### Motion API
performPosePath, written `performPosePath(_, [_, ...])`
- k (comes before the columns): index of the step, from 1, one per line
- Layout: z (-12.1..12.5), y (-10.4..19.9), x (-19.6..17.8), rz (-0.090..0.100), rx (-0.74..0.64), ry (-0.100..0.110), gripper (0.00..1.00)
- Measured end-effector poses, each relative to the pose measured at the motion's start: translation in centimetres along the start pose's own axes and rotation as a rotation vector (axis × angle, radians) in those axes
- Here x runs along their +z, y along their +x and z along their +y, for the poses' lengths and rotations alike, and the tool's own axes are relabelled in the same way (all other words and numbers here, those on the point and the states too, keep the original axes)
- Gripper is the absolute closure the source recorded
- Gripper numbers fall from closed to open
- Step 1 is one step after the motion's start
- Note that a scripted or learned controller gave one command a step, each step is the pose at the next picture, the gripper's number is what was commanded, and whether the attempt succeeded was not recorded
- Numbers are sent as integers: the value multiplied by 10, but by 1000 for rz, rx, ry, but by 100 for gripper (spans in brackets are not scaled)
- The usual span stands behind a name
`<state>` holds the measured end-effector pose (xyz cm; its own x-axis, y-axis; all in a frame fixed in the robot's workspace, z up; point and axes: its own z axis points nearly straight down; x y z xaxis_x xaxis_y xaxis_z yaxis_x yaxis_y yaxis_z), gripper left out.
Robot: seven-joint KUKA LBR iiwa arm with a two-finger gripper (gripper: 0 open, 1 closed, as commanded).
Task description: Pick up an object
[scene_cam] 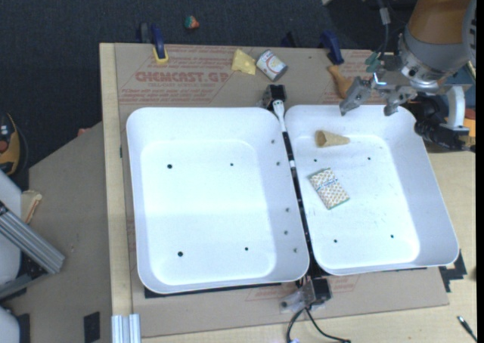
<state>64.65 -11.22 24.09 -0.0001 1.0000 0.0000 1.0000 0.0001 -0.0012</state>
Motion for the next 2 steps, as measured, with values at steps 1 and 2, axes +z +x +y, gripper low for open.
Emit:
performPosePath(1, [1,0,-11,-1,-1,-4,100])
performPosePath(2, [-7,-4,-262,-5,-1,-23,100])
